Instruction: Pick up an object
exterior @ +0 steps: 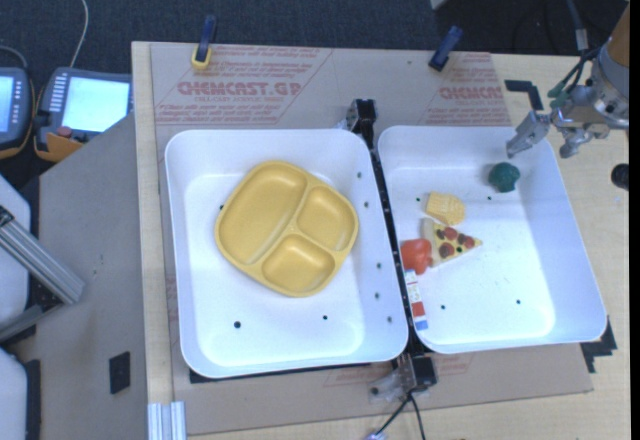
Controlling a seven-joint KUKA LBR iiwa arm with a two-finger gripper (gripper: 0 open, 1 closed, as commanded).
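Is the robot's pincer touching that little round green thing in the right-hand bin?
Apart. The camera view shows white bin floor between the pincer and the small round green object.

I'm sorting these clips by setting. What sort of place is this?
Probably a robotics lab test bench: two white bins clamped to a board, toy food such as a pizza slice and a yellow divided plate, and handheld control screens nearby.

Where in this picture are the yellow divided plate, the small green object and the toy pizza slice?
yellow divided plate [288, 226], camera view, on the ridge where its three compartments meet
small green object [504, 176], camera view, on the middle of its rounded top
toy pizza slice [452, 244], camera view, on its topped face
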